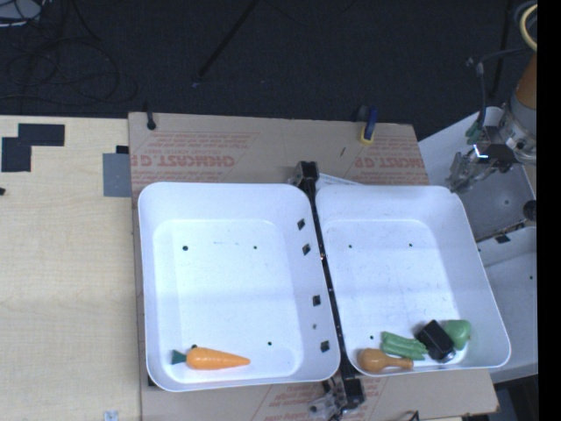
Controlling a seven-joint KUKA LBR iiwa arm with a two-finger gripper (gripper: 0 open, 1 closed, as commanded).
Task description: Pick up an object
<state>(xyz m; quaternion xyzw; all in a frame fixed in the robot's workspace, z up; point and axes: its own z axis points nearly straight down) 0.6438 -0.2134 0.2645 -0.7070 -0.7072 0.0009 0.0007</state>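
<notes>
An orange toy carrot (217, 359) lies at the near edge of the left bin (158, 235). In the near right corner of the right bin (465, 235) sit an orange gourd-shaped toy (384, 360), a green pod (403, 346), a black block (436, 339) and a green piece (458, 330), packed close together. My gripper (466, 167) hangs outside the right bin, just past its far right corner, well away from all the objects. Nothing shows in its grasp.
Both bins rest on a brown cardboard sheet (263, 152) with a black clip divider (317, 270) between them. A blue clamp (369, 123) holds the sheet's far edge. Grey metal fittings (508, 209) lie right of the right bin.
</notes>
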